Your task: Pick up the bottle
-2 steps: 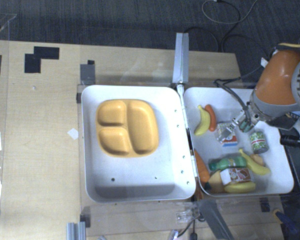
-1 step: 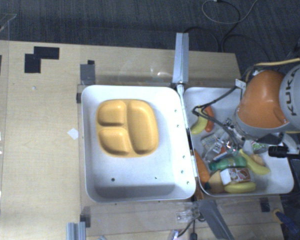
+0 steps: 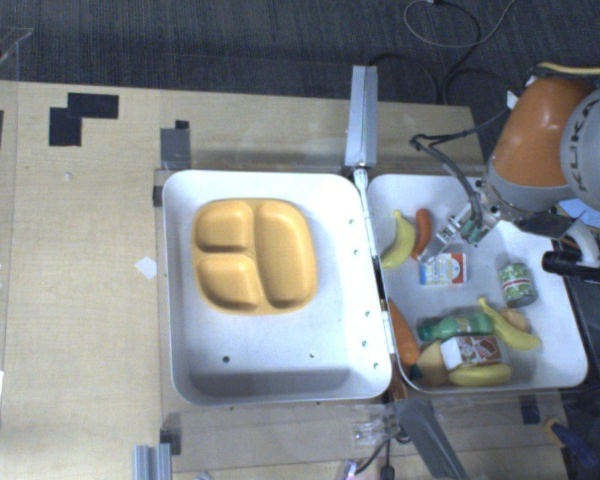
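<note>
Two white bins sit on my wooden bench. At lower right of the frame, the green bottle (image 3: 458, 326) lies in the right bin (image 3: 555, 363); my gripper (image 3: 463, 228) hovers above it, fingers parted, gripping nothing.

Two white bins (image 3: 180, 298), one yellow tray (image 3: 255, 255), perhaps three bananas (image 3: 398, 241).

A yellow divided tray (image 3: 254, 256) lies in a white bin (image 3: 195, 363), while the other white bin (image 3: 560, 368) carries yellow bananas (image 3: 400, 240), a green bottle (image 3: 457, 326) and an orange carrot (image 3: 404, 336).
</note>
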{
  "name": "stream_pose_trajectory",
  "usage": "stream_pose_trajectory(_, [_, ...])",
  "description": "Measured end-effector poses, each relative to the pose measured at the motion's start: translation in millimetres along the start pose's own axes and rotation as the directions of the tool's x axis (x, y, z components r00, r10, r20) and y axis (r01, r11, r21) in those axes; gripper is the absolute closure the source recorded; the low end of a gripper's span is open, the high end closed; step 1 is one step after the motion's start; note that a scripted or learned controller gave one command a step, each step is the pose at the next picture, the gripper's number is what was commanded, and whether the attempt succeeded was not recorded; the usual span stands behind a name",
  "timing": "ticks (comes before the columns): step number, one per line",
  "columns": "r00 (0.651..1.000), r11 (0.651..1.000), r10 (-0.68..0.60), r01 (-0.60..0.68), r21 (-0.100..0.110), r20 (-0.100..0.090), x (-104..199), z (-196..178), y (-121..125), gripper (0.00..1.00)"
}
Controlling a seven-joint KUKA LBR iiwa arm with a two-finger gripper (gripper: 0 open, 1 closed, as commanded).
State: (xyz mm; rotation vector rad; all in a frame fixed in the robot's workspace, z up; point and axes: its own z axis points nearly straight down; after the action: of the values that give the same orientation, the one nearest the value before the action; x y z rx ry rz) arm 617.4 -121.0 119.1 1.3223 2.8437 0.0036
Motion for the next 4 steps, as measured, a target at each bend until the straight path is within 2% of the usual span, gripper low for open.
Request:
stream_pose_trajectory(1, [0.999, 0.999, 0.04, -0.039, -0.02, 0.024, 54, 24, -57, 0.0])
stream_pose_trajectory(2, [0.999, 0.999, 0.04, -0.039, -0.032, 0.035, 50, 10, -52, 1.0])
stream_pose_trajectory(3, [0.97, 0.97, 0.244, -0.244, -0.002, 0.002, 94, -154, -11, 1.0])
stream_pose_trajectory(4, [0.97, 0.97, 0.244, -0.244, -0.002, 0.002, 94, -153, -11, 0.0])
